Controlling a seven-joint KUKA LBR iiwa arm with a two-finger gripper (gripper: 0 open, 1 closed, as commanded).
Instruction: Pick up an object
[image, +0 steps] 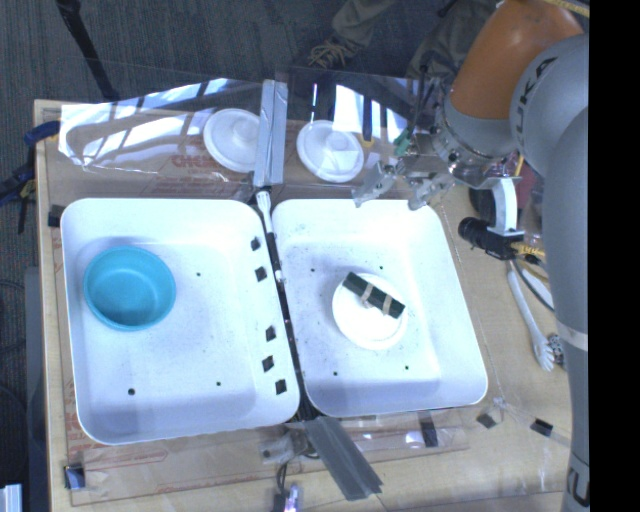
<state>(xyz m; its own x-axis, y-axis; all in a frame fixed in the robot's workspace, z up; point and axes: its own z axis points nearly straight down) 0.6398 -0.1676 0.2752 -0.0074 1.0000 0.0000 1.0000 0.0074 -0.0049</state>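
A blue bowl sits in the left part of the left bin. In the right bin a white round disc lies near the middle, and a dark block with pale stripes rests on its upper edge. My gripper hangs over the far rim of the right bin, well behind the disc and the block. Its fingers are spread apart with nothing between them.
Two white round lids lie on the bench behind the bins, by a clear shiny wall. Small black clips line the divider between the bins. A grey bracket sticks out at the front.
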